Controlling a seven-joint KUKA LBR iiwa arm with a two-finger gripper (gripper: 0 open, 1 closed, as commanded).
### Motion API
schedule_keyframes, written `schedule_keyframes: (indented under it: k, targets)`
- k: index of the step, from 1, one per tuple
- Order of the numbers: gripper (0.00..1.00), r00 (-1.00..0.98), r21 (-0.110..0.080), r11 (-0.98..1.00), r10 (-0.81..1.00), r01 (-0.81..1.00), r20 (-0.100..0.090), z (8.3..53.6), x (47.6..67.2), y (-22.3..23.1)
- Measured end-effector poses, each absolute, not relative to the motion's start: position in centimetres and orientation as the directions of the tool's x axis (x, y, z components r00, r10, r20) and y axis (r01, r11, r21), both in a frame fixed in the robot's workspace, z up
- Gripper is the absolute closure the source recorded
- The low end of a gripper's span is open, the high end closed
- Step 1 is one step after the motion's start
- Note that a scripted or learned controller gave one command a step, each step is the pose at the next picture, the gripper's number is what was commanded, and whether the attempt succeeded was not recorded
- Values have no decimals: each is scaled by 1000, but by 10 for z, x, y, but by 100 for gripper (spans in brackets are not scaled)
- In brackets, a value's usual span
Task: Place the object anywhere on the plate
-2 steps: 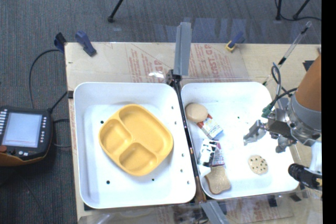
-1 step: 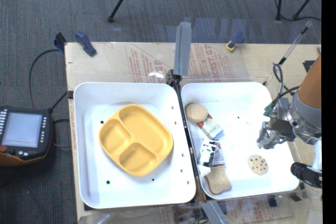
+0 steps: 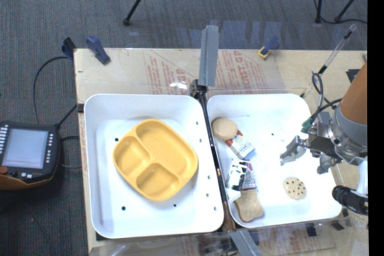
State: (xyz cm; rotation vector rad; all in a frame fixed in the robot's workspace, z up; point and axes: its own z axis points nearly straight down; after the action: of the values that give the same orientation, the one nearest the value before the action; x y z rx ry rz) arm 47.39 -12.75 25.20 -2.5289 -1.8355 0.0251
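Observation:
A yellow divided plate (image 3: 155, 159) lies in the left bin (image 3: 102, 117). The right bin (image 3: 276, 108) holds a tan bun (image 3: 224, 127), a small red-and-white packet (image 3: 242, 145), a dark printed packet (image 3: 240, 176), a tan toast-shaped piece (image 3: 248, 207) and a round cookie (image 3: 294, 188). My gripper (image 3: 303, 151) hangs over the right side of the right bin, above and slightly right of the cookie. Nothing shows between its fingers.
A grey divider post (image 3: 209, 63) stands between the bins at the back. A handheld pendant (image 3: 27, 153) lies off the bench to the left. Blue clamps (image 3: 97, 49) and a yellow clip (image 3: 264, 52) sit on the bench's back edge.

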Motion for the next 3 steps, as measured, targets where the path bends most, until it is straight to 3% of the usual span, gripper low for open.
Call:
schedule_keyframes:
  k: [1,2,3]
  targets:
    - [100,309,-27,-309,951,951,-4,260,474,-128]
    - [0,308,-28,-308,951,951,-4,259,474,-128]
    - [100,306,-32,-306,952,952,-5,267,474,-128]
